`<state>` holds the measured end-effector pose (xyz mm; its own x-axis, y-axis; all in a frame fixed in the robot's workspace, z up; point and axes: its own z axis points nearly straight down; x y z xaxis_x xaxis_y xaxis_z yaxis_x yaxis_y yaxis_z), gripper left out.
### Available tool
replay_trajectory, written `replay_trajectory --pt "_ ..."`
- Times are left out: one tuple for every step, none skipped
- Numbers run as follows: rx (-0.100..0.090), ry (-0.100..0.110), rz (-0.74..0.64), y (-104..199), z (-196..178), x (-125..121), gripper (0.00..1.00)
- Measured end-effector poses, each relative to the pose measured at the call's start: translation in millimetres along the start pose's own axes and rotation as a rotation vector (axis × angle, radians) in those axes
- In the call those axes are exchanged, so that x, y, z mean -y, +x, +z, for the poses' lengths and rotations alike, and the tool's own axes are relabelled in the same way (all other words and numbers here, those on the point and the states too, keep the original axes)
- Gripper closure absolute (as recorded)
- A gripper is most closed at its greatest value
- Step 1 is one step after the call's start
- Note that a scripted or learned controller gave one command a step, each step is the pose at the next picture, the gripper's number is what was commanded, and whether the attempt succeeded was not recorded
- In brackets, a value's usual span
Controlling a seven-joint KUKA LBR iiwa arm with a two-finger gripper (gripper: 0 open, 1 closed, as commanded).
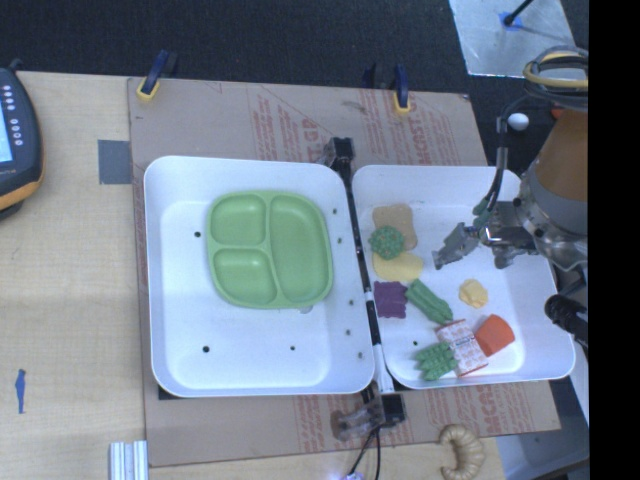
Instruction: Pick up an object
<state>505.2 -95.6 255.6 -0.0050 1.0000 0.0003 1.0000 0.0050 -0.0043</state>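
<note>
**Camera view: gripper hanging over the right bin, nothing in it**

The arm (560, 183) comes in from the right edge, its orange band showing above the wrist, partly cut off by the frame. The gripper (452, 250) reaches leftward over the right bin (540, 368), tilted down a bit. Its two dark fingers (446, 256) look slightly apart with nothing between them, though they're small and a bit blurry, so I wouldn't swear to the exact gap.

The objects all sit left of and below the gripper. Nearest on its left is a yellow piece (398, 266) with a bumpy green broccoli (386, 239) touching it, and a tan slab (394, 216) just beyond that. Below the gripper: a small yellow lump (473, 292), a long green pickle-looking thing (428, 302), a purple chunk (389, 298), an orange block (494, 334), a red-and-white box (462, 347) and a ridged green piece (434, 360). They look like plastic toy food, mostly matte.

Far left of the gripper, the left bin (170, 348) holds a light green divided plate (270, 249) with three compartments, smooth and glossy.
</note>
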Motion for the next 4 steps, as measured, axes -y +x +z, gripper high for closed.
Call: replay_trajectory --pt "0.000 0.009 0.000 -13.6 104.1 -21.4 0.00" --pt "0.000 0.001 0.002 -9.9 166.4 -26.2 0.00" --pt "0.002 -0.003 -0.002 -11.3 152.1 -27.6 1.00" --pt "-0.003 -0.008 -0.006 59.8 58.9 -0.9 1.00"
